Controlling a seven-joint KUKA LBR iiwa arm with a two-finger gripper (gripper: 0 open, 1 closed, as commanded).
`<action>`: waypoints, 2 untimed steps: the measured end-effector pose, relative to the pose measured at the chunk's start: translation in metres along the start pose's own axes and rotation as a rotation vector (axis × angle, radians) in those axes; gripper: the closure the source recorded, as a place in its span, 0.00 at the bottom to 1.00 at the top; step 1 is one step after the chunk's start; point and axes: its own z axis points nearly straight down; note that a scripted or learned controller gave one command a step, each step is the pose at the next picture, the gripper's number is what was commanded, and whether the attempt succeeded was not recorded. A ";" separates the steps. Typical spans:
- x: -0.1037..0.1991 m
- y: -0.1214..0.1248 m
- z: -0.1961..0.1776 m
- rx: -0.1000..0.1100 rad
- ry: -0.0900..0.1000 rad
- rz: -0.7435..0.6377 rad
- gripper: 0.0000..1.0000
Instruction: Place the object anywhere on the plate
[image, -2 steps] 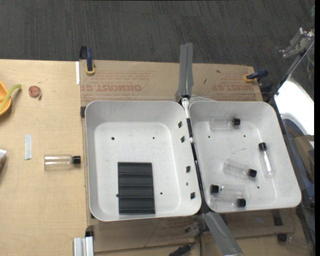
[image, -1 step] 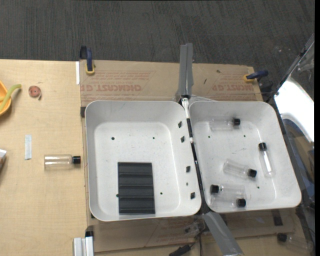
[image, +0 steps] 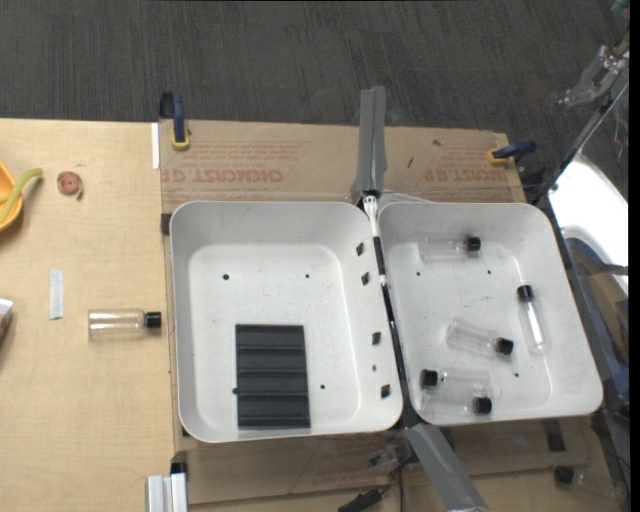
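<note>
A black ribbed plate (image: 271, 377) lies flat in the near half of the left bin (image: 200, 300). The right bin (image: 560, 290) holds several clear vials with black caps. One vial (image: 447, 246) lies near the far wall, another (image: 530, 315) towards the right side, and a third (image: 478, 339) in the middle. Two more black caps (image: 432, 378) (image: 481, 404) sit near the front wall. All the vials lie apart from each other and from the plate.
Another clear vial (image: 122, 321) lies on the wooden bench left of the bins. A grey metal bar (image: 372, 145) runs back from the seam between the bins. Blue clamps (image: 172, 115) (image: 510, 152) hold the cardboard behind them. A small pink disc (image: 68, 183) sits far left.
</note>
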 end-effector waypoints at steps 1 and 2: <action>0.051 -0.029 0.000 0.002 -0.001 0.183 0.00; -0.047 -0.043 0.011 0.002 0.000 0.412 0.00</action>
